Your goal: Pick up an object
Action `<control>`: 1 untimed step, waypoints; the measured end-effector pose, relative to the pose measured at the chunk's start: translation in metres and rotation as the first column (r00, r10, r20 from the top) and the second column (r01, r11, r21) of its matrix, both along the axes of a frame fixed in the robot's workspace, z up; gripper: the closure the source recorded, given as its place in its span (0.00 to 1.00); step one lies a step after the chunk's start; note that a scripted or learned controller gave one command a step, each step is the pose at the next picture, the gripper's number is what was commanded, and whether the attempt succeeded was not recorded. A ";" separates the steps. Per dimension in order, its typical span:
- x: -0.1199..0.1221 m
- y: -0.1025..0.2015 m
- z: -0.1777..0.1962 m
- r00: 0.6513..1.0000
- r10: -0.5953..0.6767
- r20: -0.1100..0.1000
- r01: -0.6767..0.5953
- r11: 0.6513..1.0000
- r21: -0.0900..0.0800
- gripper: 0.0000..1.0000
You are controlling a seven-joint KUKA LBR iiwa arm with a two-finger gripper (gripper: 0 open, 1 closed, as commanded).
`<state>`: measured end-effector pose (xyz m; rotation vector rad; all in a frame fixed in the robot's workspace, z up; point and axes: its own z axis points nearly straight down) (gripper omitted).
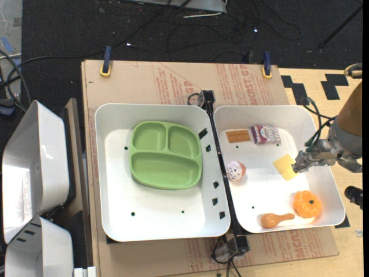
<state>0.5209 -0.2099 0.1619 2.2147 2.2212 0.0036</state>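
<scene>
The gripper [300,166] sits over the right bin [323,131], near its right wall, just beside the yellow block [284,167]. Whether the jaws are apart or together cannot be told.

The yellow block lies flat, turned diamond-wise, with no marked long axis. The orange gourd [276,219] lies along the bin's near wall, long axis left-right, narrow end pointing right toward the orange pumpkin [306,204].

The pink carton [264,134] and brown tile [237,135] lie near the far wall; the white-pink ball [235,170] lies near the left wall.

The left bin [115,206] holds a green divided plate [166,155].
</scene>
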 end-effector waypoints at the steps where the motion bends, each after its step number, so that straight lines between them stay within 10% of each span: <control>1: 0.006 0.002 0.044 1.000 0.001 0.001 -0.001 1.000 -0.001 1.00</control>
